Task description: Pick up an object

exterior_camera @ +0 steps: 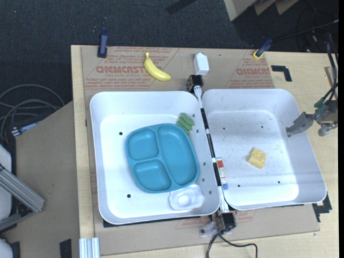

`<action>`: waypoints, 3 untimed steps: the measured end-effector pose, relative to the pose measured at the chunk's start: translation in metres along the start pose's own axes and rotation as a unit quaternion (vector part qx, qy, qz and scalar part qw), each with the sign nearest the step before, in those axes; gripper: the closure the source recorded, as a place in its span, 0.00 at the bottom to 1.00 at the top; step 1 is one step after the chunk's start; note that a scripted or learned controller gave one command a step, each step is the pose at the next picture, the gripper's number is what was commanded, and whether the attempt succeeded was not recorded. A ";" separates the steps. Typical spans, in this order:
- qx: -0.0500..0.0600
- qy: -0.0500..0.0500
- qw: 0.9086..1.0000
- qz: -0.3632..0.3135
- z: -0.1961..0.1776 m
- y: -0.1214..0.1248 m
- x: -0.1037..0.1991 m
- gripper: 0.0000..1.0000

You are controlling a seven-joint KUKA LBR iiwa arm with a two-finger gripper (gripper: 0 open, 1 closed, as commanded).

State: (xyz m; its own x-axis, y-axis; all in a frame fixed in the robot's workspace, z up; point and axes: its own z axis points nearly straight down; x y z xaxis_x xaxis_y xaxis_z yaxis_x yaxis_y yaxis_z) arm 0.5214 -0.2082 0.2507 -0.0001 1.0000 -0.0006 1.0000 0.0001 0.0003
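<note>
Two white bins side by side; claw (314, 121) at the right bin's (301, 190) far edge, its opening too small to tell, nothing visibly held. Blue divided tray (161, 157) well off to the claw's far side in the left bin (105, 144), green piece (186, 122) and white cup (185, 199) touching it. Banana (156, 69) on the bench beyond. Yellow block (257, 158), the nearest target, just inward and below the claw: likely light, stiff, squarish; pinch across flat sides
</note>
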 end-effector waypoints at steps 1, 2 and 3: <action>0.002 0.001 1.000 -0.001 0.112 0.006 0.039 0.00; 0.001 0.001 1.000 0.000 0.167 0.014 0.063 0.00; 0.000 0.000 1.000 0.000 0.156 0.014 0.063 1.00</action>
State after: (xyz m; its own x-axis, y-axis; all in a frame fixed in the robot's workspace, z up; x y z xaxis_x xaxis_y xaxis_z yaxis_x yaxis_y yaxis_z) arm 0.5356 -0.1457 0.0945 -0.0001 1.0000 0.0001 1.0000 0.0001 0.0002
